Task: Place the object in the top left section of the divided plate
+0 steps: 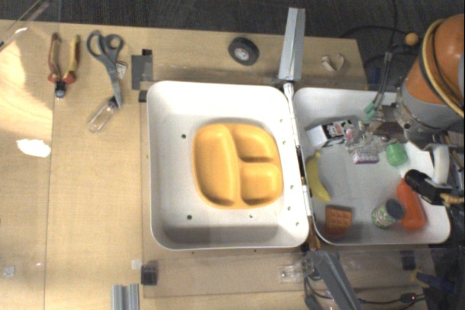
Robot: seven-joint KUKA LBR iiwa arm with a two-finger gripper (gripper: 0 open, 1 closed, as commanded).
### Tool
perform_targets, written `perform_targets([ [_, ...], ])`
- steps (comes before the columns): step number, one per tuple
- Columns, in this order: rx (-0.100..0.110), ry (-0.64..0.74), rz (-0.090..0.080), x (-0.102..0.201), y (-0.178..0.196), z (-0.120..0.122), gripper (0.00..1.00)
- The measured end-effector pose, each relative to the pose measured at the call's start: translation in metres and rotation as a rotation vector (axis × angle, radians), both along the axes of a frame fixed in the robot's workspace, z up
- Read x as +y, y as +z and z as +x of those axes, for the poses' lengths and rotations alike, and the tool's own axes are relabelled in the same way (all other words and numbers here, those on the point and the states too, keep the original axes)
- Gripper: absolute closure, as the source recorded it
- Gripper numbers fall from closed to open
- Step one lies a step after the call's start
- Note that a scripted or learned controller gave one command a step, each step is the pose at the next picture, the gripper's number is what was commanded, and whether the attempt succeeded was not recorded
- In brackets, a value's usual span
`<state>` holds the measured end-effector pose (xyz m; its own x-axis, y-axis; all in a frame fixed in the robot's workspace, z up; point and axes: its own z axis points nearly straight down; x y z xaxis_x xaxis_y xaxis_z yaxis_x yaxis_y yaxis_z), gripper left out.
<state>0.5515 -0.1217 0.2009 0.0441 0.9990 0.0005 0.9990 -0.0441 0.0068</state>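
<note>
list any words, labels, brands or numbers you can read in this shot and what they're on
None can be read.
White packet at the top left of the right bin: dark print, too small and blurred to read.
Small can near the orange object: patterned label, too blurred to read.
Yellow divided plate in the left bin: no markings visible.

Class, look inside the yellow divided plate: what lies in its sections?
The yellow divided plate in the left bin shows bare yellow sections, nothing lying in them. The bin floor beneath the plate is covered.
</note>
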Motion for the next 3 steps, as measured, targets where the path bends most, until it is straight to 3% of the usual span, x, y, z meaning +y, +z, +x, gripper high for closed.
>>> perform_targets([
  [1,0.003,-0.017,0.000,0.078,-0.016,0.008,1.00],
  [2,0.003,0.100,0.000,0.153,-0.009,0.060,1.00],
  [3,0.003,0.100,-0.001,0.153,-0.008,0.060,0.00],
])
